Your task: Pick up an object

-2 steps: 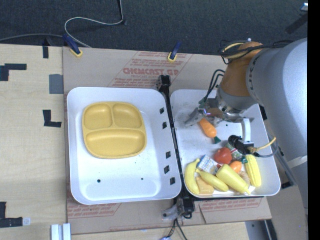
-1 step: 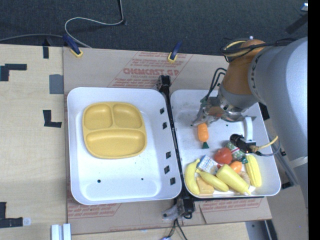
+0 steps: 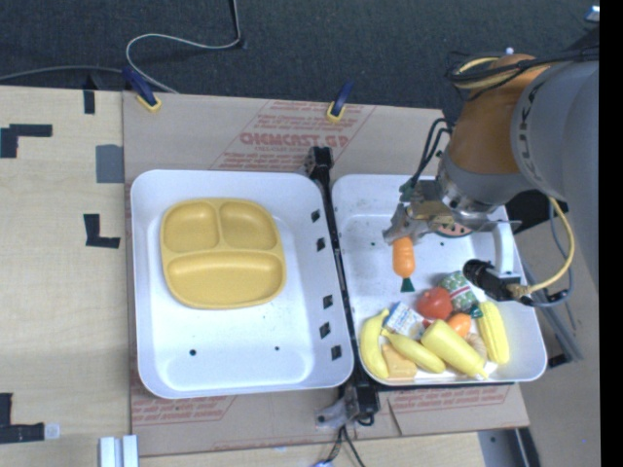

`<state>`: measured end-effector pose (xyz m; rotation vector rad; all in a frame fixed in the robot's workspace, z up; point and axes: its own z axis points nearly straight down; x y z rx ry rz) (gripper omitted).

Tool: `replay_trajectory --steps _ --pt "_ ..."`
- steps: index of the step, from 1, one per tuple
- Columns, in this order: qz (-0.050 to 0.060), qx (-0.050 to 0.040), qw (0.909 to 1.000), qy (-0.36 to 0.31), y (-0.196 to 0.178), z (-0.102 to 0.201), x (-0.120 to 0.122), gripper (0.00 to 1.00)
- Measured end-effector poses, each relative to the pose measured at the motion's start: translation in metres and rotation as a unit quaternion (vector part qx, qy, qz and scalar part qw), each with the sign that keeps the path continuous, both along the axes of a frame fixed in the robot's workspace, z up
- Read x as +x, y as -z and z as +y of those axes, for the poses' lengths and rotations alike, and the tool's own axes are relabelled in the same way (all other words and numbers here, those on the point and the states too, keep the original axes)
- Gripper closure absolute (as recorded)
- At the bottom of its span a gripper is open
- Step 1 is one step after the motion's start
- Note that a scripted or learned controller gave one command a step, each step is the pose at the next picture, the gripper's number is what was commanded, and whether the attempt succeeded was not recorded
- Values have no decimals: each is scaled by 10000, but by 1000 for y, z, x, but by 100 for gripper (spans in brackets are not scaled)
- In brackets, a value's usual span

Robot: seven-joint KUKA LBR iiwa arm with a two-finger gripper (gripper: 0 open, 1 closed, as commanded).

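My gripper (image 3: 406, 230) hangs over the middle of the right bin (image 3: 365, 202). A small orange carrot (image 3: 403, 258) with a green tip sits between its fingers and points down toward the bin floor. The gripper is shut on the carrot's upper end. In the bin's front right corner lies a heap of toy food: a red tomato (image 3: 435, 304), a banana (image 3: 371, 342), a yellow pepper (image 3: 454, 349), a corn cob (image 3: 494, 331) and a green-and-white piece (image 3: 461, 290).
The left bin (image 3: 156, 358) holds a yellow divided plate (image 3: 222, 253) in its back half. A black divider with clips (image 3: 328, 251) runs between the bins. The grey arm with its orange band (image 3: 487, 115) fills the space above the right bin's back right corner.
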<state>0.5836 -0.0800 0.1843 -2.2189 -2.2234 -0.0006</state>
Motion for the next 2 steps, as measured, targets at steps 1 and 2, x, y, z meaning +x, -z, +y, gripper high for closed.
replay_trajectory --steps 1,2 --pt "4 -6 10000 9 -60 -17 -65 100" --pt "2 0 10000 -4 -87 64 -72 100"
